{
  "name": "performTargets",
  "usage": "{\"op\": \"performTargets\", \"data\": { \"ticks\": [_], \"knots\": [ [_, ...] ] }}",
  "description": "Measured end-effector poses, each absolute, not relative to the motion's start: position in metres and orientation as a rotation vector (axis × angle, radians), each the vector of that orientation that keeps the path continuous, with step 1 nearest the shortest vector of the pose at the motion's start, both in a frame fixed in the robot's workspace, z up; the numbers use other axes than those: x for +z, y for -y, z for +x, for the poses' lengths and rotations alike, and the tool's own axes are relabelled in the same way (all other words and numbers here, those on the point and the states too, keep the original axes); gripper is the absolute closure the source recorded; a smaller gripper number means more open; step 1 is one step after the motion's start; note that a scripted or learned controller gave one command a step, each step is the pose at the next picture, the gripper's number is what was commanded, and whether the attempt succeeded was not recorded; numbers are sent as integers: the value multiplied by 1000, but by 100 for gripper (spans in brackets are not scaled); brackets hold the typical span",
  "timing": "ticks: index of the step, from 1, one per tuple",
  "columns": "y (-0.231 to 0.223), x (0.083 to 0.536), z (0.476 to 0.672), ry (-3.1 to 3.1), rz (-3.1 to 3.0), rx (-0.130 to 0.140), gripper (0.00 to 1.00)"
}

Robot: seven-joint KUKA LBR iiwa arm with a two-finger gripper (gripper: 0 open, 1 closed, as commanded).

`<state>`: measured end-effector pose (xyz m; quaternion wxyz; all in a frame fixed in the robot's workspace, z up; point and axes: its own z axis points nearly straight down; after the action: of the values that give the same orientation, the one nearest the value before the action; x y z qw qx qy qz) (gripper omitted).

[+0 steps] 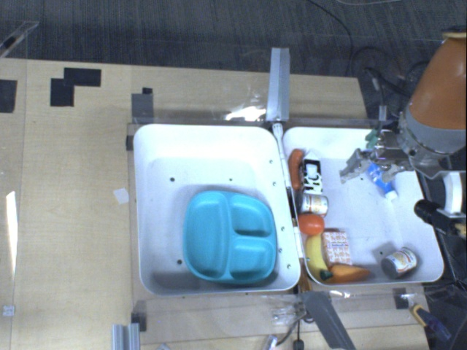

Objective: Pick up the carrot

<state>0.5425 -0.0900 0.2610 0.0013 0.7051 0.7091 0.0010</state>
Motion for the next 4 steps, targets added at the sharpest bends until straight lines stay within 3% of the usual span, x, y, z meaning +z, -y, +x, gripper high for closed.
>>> {"op": "performTargets", "data": {
  "ticks": [1, 2, 3, 4],
  "knots": [
    [51, 184, 515, -2256, 2183, 3, 0],
    [87, 90, 491, -2430, 1974, 14, 0],
    [50, 185, 489, -2507, 1884, 6, 0],
    [93, 93, 497, -2555, 1816, 6, 0]
  ]
}}
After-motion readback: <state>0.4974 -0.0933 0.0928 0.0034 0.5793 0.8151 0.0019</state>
